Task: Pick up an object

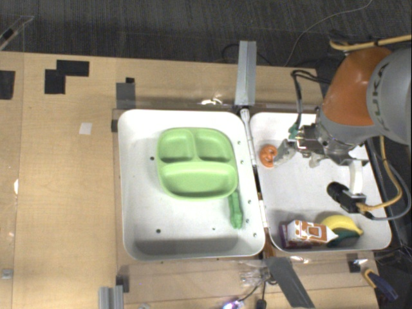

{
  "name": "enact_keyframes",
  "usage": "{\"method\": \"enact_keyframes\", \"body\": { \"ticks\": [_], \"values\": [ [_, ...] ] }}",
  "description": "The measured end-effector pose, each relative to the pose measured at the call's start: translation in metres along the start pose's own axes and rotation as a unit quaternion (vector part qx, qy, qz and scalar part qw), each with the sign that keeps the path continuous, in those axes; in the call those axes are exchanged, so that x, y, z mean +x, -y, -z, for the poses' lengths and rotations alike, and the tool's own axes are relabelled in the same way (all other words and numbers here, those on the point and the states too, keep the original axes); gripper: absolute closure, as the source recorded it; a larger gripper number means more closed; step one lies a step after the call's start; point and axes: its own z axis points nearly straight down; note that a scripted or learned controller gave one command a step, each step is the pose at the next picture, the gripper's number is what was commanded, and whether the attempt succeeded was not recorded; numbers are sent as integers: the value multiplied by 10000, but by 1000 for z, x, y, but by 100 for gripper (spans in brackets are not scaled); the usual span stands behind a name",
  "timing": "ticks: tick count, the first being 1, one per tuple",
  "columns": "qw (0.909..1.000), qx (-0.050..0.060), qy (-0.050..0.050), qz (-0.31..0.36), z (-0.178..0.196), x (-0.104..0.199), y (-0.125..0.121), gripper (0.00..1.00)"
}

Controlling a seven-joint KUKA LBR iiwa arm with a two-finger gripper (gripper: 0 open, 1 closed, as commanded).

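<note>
In the right bin a small orange fruit lies against the left wall. The gripper hangs just to the right of that fruit, over the bin's back part, under the arm's orange band. A brown carton lies on its side at the bin's front edge. Beside it on the right lies a yellow banana, resting on a dark green item.
The left bin holds a green divided plate and a slim green vegetable by its right wall. A metal bar stands behind the divider between the bins. Black cables trail from the arm over the right bin.
</note>
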Motion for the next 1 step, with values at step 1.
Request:
{"method": "enact_keyframes", "body": {
  "ticks": [1],
  "values": [
    [9978,19,-9,-666,-1,38,55,0]
  ]
}}
